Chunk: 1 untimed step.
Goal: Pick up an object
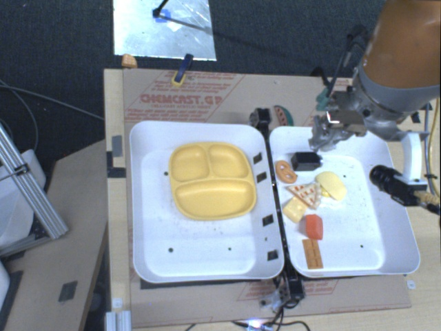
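Note:
The right bin (396, 254) holds several toy food pieces: a round brown pretzel (285, 172), a pizza slice (305, 194), a pale yellow piece (331, 185), a yellow wedge (293, 210), a red piece (313, 226) and an orange wafer (312, 254). A small black block (306, 161) lies near the bin's back left. My gripper (324, 138) hangs over the back of the right bin, just above and to the right of the black block. I see nothing held in it.
The left bin (151, 254) carries a yellow divided plate (210, 180). A black cylindrical fixture (391, 181) sticks in over the right bin's right side. The arm's orange band (403, 33) looms above the back right corner.

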Each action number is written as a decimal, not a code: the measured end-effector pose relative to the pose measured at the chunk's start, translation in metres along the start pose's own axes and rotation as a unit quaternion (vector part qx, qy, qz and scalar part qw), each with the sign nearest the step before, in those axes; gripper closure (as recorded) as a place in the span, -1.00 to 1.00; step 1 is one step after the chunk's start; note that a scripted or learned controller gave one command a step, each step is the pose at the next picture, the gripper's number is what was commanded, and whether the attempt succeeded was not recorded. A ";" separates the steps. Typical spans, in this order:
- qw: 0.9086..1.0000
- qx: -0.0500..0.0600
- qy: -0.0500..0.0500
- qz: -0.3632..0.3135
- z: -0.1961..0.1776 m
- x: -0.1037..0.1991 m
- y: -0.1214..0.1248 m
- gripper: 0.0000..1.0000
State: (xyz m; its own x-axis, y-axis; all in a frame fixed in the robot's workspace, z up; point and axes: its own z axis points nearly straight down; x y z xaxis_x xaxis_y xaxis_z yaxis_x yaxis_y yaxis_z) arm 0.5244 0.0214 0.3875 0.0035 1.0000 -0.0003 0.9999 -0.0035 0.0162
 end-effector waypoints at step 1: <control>1.000 0.012 0.001 -0.008 0.094 0.092 -0.042 1.00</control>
